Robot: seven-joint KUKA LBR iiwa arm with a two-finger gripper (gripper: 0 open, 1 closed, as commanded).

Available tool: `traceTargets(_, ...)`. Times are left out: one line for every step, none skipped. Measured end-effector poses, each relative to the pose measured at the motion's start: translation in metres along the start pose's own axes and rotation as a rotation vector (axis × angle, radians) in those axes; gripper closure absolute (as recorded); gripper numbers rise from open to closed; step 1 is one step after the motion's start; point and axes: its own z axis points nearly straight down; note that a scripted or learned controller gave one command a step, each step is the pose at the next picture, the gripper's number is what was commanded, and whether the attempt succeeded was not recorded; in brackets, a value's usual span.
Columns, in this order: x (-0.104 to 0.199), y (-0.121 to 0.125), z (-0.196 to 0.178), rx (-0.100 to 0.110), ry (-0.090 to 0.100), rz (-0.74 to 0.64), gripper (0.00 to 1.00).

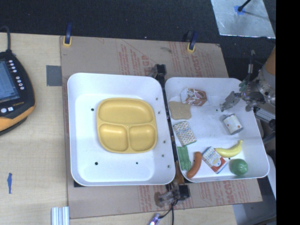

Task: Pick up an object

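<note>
Yellow plastic three-section plate (126, 124) lies in the left white bin (79, 125). The right white bin (206, 86) holds a small white-and-grey can (232, 123) and a yellow banana (229, 149). Above the can, the metal claw (230, 100) hovers with nothing in it; its spread cannot be told.

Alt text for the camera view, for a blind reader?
A grey robot arm's pincer hovers at the right white bin's far right edge, above a small white cylinder, a yellow banana and a green ball. The left white bin holds a yellow divided plate.
</note>
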Motion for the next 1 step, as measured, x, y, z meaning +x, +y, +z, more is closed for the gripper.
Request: traceTargets(0.0617,0.0508,0.071,-0.003,-0.001,0.002,0.0)
